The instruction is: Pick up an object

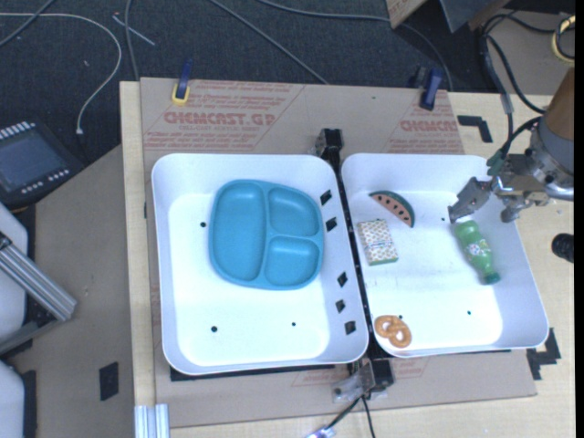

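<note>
In the right bin (pixel 438 343) lie a green bottle (pixel 477 250), a watermelon slice toy (pixel 393 207), a small patterned packet (pixel 376 242) and a pretzel (pixel 393 332). My gripper (pixel 485 206) hangs at the bin's far right side, just beyond the bottle's cap end. It is open, with one finger (pixel 463 203) to the left and the other to the right. Nothing sits between them.
The left bin (pixel 182 318) holds a blue divided plate (pixel 266 234). A black divider with clips (pixel 339 245) runs between the bins. Cables and a cardboard box lie beyond the bench at the back.
</note>
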You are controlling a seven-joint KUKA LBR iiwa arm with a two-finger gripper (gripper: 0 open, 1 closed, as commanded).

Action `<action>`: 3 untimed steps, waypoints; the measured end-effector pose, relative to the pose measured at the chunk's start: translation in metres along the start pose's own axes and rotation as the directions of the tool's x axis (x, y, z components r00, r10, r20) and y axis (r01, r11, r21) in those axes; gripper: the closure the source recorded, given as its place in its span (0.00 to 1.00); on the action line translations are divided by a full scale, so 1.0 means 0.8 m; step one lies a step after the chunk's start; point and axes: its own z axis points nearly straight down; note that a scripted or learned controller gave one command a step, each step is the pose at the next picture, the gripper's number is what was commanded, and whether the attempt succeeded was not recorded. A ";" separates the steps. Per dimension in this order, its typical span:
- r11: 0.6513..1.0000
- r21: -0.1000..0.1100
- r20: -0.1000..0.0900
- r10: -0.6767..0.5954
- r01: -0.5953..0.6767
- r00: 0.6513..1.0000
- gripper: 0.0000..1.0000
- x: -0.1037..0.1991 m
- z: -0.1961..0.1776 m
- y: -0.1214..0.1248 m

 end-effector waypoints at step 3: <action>1.000 -0.007 0.000 -0.002 0.002 1.000 0.00 -0.016 0.126 -0.001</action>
